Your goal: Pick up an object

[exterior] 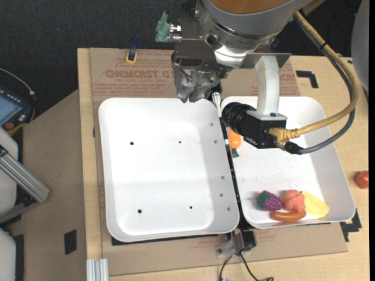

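Near the top centre of the frame, the tool (196, 89) hangs above the left bin's (117, 157) far rim; toy fruits (290, 205) lie lower right in the right bin (328, 151)

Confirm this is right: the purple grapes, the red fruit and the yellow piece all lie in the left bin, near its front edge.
Wrong bin. The camera view shows the purple grapes, the red fruit and the yellow piece lying in the right bin, near its front edge.
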Robot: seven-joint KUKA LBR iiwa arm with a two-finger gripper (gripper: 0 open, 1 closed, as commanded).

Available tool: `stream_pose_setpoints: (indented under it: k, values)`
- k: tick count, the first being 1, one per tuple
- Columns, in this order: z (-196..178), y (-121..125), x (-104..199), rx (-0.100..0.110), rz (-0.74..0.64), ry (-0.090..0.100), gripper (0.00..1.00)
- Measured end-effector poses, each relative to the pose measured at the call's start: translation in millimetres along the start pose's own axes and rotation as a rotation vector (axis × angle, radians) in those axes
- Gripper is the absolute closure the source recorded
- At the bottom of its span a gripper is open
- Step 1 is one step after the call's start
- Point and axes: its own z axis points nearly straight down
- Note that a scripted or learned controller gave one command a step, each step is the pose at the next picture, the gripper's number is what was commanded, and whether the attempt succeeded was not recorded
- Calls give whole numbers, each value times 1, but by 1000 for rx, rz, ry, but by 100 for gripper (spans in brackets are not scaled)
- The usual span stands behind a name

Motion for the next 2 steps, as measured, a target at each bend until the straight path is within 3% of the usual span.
stream_pose_setpoints:
  k: [1, 2]
  values:
    - [20, 0, -1, 0, 3, 0, 100]
    - [154, -1, -1, 11, 4, -5, 100]
